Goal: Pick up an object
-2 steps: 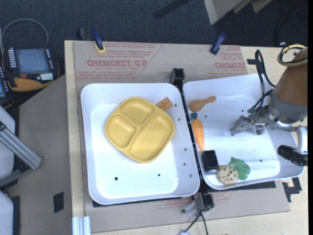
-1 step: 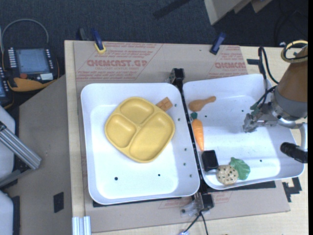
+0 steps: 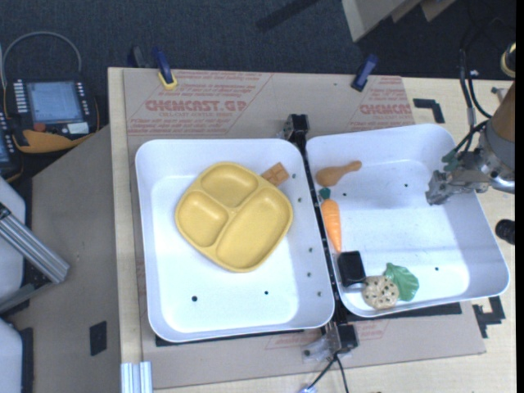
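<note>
Objects we could pick up lie mostly in the right bin (image 3: 458, 150), along its left wall: a drumstick-shaped piece (image 3: 338, 173) at the far end, a carrot (image 3: 331, 223) nearer, then a small black block (image 3: 351, 268), a cookie (image 3: 379, 291) and a green leafy piece (image 3: 403, 280) crowded at the near left corner. In the left bin (image 3: 155, 219) sits a yellow divided plate (image 3: 234, 215), with a small brown piece (image 3: 275, 173) touching its far right rim.

Our jaws hang at the gripper (image 3: 446, 187), over the right side of the right bin and well apart from every item; we cannot tell whether they stand wide or narrow, and we see nothing between them.

We judge the risks this way: everything hugs a wall or a neighbour, so a descent could strike the bin's rim, or catch two pieces at once in the near corner. The carrot looks round and could roll out of a pinch. The plate seems too broad to clamp except at its rim.
</note>
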Controlling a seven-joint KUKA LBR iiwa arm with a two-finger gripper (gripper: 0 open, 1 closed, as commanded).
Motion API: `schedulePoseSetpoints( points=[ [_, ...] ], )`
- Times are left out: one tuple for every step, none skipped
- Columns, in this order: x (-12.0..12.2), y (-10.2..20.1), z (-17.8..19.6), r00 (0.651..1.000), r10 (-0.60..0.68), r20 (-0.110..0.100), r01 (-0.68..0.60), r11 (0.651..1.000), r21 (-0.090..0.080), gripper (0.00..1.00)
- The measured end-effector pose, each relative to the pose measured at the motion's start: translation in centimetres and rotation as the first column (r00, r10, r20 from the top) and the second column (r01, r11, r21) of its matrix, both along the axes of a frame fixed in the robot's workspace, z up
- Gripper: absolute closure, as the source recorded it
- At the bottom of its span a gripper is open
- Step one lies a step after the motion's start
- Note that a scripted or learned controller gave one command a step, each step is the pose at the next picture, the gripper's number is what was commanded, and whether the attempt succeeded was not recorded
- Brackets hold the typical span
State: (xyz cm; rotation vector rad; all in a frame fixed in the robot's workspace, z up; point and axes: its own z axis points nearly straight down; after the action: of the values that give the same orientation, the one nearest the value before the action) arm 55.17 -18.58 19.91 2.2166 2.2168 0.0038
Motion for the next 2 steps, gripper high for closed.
schedulePoseSetpoints(
  points=[
    [0.3,0.2,4.4,1.000,0.001,0.000,-0.001,1.000,0.000,1.00],
    [0.4,0.1,7.6,1.000,0.001,-0.002,-0.001,1.000,0.001,1.00]
  ],
)
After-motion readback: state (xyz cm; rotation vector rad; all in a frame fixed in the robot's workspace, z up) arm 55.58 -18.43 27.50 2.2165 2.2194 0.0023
